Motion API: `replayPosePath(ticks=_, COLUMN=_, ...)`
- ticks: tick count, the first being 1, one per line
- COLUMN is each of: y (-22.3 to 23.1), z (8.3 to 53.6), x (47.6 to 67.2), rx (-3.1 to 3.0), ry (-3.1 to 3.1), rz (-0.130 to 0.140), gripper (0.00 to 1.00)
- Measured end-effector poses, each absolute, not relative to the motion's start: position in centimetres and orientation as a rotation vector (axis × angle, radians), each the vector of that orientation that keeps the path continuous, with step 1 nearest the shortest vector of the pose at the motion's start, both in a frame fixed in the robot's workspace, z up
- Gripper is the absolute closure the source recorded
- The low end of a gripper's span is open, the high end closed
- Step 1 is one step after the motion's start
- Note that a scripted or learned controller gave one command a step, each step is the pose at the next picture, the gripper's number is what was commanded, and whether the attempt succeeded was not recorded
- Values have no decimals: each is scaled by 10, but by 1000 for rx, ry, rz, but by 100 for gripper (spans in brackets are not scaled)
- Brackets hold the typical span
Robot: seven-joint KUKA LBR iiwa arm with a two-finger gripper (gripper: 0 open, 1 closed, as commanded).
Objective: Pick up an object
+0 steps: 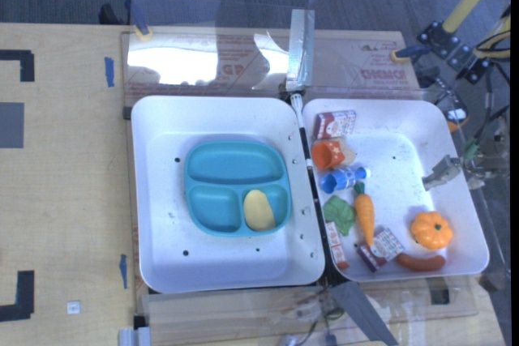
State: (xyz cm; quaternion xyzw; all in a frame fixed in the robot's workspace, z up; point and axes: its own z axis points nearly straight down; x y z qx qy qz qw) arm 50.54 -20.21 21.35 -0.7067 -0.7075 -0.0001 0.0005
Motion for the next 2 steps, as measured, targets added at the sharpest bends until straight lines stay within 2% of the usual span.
replayPosePath(ticks=1, y=-159, z=88, x=507, rx=-2073, ry=-2370, rz=-6, gripper=0)
replayPosePath(ticks=2, y=-107, z=88, x=514, rx=-1976, ry=-2451, rz=-6, gripper=0)
